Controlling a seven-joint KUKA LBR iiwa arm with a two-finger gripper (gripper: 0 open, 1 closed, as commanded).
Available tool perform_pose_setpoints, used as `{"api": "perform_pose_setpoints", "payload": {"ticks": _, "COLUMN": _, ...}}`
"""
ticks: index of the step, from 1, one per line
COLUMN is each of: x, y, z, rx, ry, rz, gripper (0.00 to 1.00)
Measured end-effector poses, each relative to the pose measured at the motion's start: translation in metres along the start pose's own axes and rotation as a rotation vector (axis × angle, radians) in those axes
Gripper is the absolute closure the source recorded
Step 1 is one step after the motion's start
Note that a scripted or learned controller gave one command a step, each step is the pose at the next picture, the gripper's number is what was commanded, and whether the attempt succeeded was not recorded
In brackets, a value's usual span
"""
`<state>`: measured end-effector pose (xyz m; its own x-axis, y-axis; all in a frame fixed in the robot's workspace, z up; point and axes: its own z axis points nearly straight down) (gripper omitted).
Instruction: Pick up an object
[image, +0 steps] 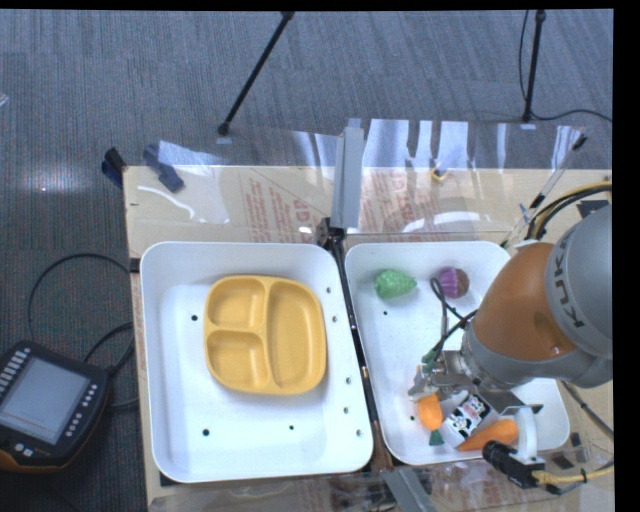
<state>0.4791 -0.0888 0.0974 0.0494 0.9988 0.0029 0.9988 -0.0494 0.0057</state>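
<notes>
Two white bins. Left bin (170, 420): glossy yellow three-compartment plate (266, 333). Right bin (392, 430): gripper (432, 385) low over orange carrot-shaped piece (429, 410); finger state cannot tell. Bumpy green item (395, 284), purple item (453, 281) near far wall.

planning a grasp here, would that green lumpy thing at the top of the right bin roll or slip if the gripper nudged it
The green object looks rounded and lumpy, so it would probably rock or roll a little, not slide flat. It lies free on the smooth white bin floor, so a nudge may scoot it. It seems small, likely light.
</notes>
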Motion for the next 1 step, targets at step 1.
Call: {"api": "perform_pose_setpoints", "payload": {"ticks": 1, "x": 0.0555, "y": 0.0530, "z": -0.0911, "rx": 0.003, "ry": -0.001, "rz": -0.117, "gripper": 1.00}}
